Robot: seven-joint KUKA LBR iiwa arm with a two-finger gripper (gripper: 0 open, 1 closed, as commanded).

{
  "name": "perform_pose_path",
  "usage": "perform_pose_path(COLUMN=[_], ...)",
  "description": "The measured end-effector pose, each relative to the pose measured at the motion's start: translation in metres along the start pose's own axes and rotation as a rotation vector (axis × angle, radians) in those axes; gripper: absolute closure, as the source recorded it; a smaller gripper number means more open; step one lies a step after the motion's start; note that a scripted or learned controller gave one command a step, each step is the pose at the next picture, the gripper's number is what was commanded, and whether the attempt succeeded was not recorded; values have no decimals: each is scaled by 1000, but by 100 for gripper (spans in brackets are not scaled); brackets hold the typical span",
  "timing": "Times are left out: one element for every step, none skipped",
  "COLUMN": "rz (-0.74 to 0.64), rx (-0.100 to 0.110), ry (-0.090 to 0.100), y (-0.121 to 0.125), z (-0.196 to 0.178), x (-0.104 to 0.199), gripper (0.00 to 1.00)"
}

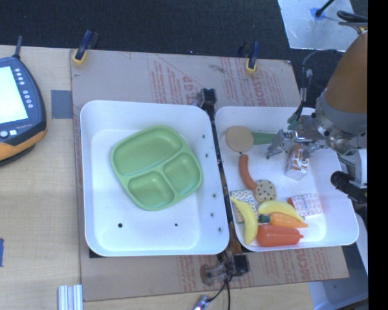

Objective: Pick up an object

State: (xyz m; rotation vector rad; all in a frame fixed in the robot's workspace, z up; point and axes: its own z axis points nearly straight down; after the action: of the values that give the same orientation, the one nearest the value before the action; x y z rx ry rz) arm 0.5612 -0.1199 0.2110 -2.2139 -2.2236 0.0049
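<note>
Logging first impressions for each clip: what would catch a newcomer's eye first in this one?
The green divided plate lies alone in the left bin. The right bin is crowded: toy bananas, a carrot, a red pepper and a hot dog cluster toward its near left side. The grey arm's claw hangs over the far part of that bin, above a small packet.

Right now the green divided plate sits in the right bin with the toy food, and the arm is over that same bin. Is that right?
Not quite. The camera view shows the green divided plate alone in the left bin, not the right one. The toy food, including the bananas and the hot dog, lies in the right bin, and the arm's claw is indeed over that bin.
</note>
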Motion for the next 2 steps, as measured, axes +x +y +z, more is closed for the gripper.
perform_pose_path(rz=[-4,-1], rx=[-1,1], ry=[-2,-3], y=[48,16], z=[19,19], x=[93,50], gripper=[0,0])
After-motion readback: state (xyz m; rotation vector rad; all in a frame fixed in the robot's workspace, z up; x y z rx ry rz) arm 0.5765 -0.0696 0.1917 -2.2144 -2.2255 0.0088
